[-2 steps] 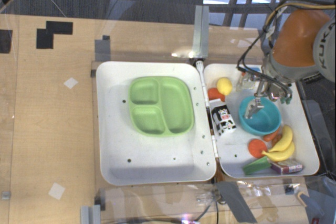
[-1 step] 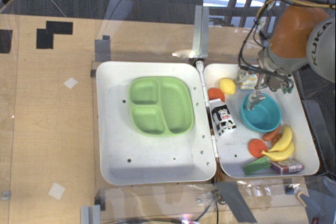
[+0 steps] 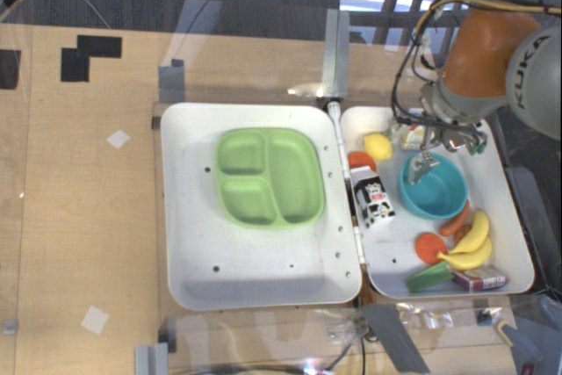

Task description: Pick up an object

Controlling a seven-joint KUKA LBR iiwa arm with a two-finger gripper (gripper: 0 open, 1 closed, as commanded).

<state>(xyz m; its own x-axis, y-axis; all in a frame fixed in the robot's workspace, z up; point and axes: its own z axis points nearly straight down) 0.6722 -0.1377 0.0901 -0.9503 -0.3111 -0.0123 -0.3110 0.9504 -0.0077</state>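
Gripper (image 3: 425, 164): over the far rim of the blue bowl (image 3: 434, 189) in the right bin (image 3: 518, 263); can't tell how it stands.
Bowl: mid-bin, nothing gripped.
Banana (image 3: 471, 243): near side of bowl.
Lemon (image 3: 378, 146): left of gripper.
Left bin (image 3: 189, 277): green tray (image 3: 268, 176).
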